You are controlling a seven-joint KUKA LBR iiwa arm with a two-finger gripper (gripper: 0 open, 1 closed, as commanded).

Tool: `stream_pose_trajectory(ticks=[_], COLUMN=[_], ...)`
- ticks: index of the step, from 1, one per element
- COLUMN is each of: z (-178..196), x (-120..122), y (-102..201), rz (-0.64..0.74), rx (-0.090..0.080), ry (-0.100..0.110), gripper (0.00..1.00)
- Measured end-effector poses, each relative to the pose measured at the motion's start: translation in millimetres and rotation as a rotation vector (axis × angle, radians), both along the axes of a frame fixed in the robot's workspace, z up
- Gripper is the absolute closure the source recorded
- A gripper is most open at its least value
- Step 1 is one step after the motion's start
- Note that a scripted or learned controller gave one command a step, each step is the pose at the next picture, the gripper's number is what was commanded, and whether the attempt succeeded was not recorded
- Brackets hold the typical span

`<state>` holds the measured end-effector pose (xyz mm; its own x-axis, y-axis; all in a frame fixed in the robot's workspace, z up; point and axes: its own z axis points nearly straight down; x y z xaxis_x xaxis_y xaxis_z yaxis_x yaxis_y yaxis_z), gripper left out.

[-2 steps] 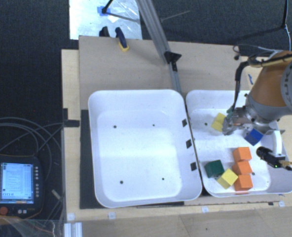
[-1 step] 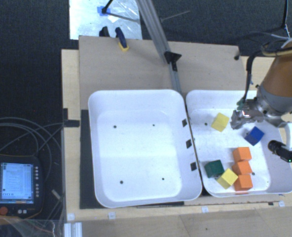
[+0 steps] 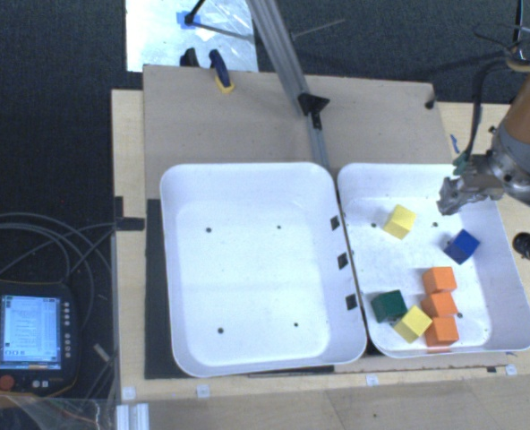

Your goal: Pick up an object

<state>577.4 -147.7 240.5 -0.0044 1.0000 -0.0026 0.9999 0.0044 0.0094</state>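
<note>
Item: small blue plastic cube (image 3: 462, 245), right white bin (image 3: 507, 330). Lies just below-right of my gripper (image 3: 450, 197); yellow cube (image 3: 399, 221) opposite, left. Finger state: cannot tell.

Gripper (image 3: 453, 195) hangs over right bin (image 3: 507, 280), seemingly above blocks (image 3: 440, 305).

Grey arm (image 3: 526, 146) low from the right, wrist angled leftward.

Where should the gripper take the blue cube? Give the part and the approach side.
Take the blue cube across two opposite side faces, coming straight down from above. It lies apart from the other blocks, turned diagonally to the bin walls, so rotate the gripper to match.
</note>
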Motion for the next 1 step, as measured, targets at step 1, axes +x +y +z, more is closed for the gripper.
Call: stream_pose_trajectory(ticks=[1], z=[38.1], x=[1.5], y=[-0.3], rz=[0.001], rx=[0.001], ry=[0.003], gripper=[1.0])
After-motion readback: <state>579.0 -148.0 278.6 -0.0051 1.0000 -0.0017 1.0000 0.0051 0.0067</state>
